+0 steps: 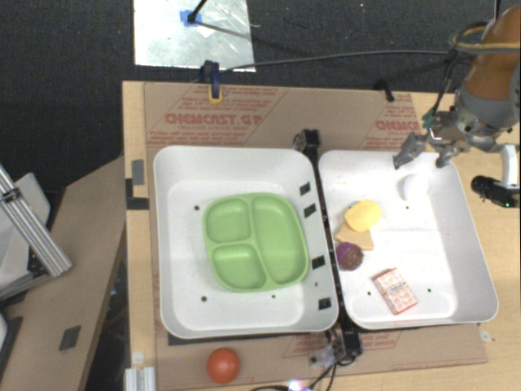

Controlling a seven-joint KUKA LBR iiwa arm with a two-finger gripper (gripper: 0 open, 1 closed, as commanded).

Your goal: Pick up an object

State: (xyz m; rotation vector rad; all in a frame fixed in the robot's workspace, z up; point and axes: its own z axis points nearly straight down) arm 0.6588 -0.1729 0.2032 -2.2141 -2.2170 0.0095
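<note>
A grey robot arm with an orange band reaches in from the right, its gripper (423,152) poised over the far right corner of the right-hand bin (456,218), its two fingers spread wide with nothing between them. The objects on offer lie well apart from it, grouped in the left half of that bin: a yellow lemon-shaped piece (363,214) resting against a tan flat slice (356,238), a small purple round item (350,256) just below them, and a pink-red patterned box (395,290) nearer the front edge. A faint pale shape (405,187) sits on the bin floor just beneath the gripper; what it is cannot be told. The left-hand bin (179,218) holds a green divided plate (256,241) with three compartments. Black clips (309,141) line the seam between the two bins. An orange ball (223,365) rests on the bench in front of the left bin, outside both. A silver sheet (191,21) lies on the dark floor beyond the bench, and a cable (350,55) trails across toward the arm
</note>
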